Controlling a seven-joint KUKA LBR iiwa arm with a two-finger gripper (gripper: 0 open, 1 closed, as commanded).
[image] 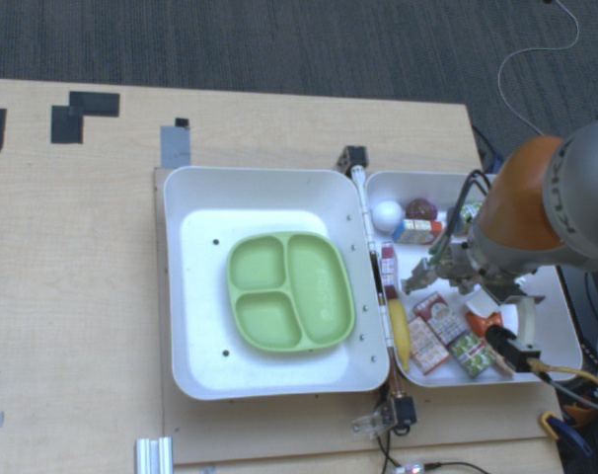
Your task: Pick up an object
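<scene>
I hang over the right bin (565, 309), my gripper (447, 273) low among the clutter near its middle; whether my jaws are spread or closed I cannot tell, since my own wrist hides them. Just below me lie a red-and-white packet (432, 314) and a green packet (470, 354), with a banana (399, 332) along the bin's left wall. A white ball (386, 214) and a dark red ball (420, 209) sit at the far end (well apart from me). The left bin (195, 294) holds a green divided plate (290, 291).
</scene>
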